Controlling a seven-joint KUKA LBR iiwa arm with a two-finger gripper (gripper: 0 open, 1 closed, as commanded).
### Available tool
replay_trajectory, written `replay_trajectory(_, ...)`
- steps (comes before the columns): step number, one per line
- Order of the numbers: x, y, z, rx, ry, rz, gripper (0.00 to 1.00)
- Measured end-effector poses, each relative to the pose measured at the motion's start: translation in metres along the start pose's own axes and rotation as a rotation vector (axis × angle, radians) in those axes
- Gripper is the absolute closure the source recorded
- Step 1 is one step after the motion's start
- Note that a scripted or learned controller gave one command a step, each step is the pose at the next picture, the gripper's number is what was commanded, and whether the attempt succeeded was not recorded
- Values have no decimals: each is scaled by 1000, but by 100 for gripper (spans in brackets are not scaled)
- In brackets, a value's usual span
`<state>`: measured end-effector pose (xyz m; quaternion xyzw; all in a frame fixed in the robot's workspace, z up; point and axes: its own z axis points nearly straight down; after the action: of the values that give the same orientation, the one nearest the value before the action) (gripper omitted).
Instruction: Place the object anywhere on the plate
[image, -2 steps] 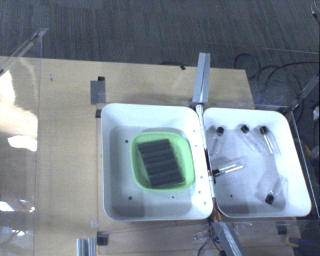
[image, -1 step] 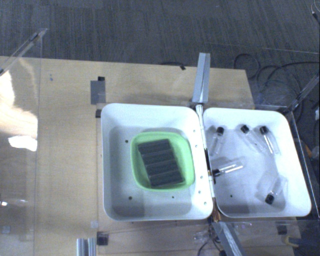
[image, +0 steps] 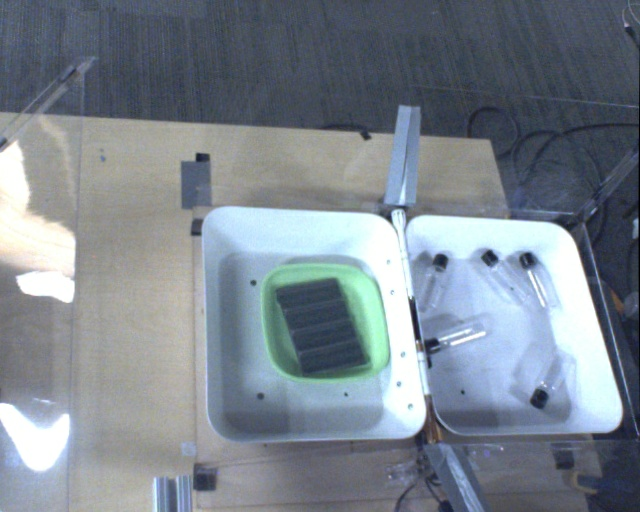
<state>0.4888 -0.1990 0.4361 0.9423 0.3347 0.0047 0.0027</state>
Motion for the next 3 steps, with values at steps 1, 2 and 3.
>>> replay_trajectory(1,-2,2,0,0,0,95,0)
replay_trajectory(2,-4,5,0,0,-1,182,0)
replay_trajectory(3,-4,5,0,-1,-2,254,0)
